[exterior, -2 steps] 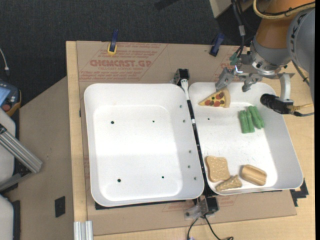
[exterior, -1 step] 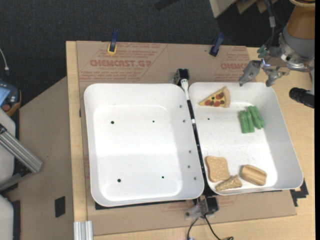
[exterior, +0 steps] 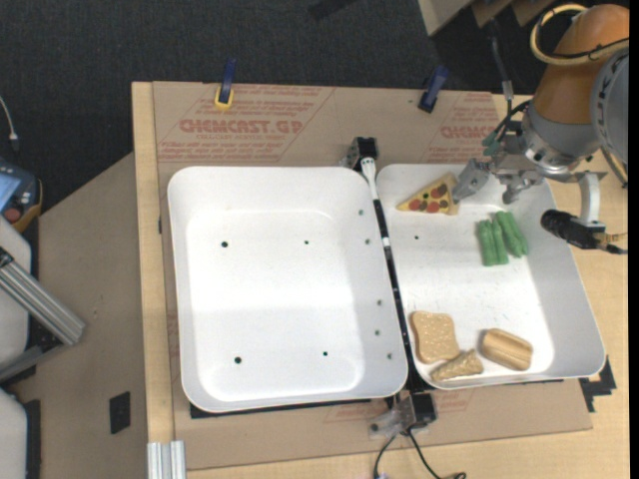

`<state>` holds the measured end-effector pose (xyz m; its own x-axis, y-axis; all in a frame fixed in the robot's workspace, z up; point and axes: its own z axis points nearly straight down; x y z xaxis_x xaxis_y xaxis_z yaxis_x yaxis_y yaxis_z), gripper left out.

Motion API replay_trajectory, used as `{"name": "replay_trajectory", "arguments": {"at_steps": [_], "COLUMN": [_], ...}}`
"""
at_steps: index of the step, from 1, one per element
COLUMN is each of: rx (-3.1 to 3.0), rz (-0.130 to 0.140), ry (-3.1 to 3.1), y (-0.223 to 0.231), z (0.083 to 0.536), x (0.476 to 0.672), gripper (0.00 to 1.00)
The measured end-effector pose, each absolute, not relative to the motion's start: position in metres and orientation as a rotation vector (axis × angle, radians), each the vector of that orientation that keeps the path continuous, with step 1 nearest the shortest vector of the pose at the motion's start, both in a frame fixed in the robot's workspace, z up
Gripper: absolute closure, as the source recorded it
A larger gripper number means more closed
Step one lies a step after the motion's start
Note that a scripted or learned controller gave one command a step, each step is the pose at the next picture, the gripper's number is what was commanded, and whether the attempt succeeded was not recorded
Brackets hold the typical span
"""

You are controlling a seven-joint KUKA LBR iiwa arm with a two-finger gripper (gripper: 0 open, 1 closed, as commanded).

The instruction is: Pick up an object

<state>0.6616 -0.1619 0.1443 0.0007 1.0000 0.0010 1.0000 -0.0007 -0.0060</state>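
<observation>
Beside pizza slice (exterior: 429,198): end effector (exterior: 491,182) fingers spread, nothing between; green beans (exterior: 500,237) near, bread (exterior: 434,335) well apart

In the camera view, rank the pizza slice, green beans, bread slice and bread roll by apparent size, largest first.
1. Bread slice, largest by a small margin.
2. Green beans and pizza slice: too close to rank.
3. Bread roll, slightly smallest.
The bread slice and roll lie nearer the camera, which may enlarge them.
</observation>
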Motion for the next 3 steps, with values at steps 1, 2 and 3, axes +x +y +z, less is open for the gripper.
{"name": "replay_trajectory", "arguments": {"at_steps": [1,2,3], "rx": [-2.224,-2.226,-2.211], "rz": [-0.002,-0.003,-0.005], "ry": [-2.224,-2.226,-2.231], "y": [-0.162,-0.162,-0.057], "z": [0.161,0.172,0.186], "x": [0.663,0.664,0.667], "gripper": [1.00,1.00,1.00]}}
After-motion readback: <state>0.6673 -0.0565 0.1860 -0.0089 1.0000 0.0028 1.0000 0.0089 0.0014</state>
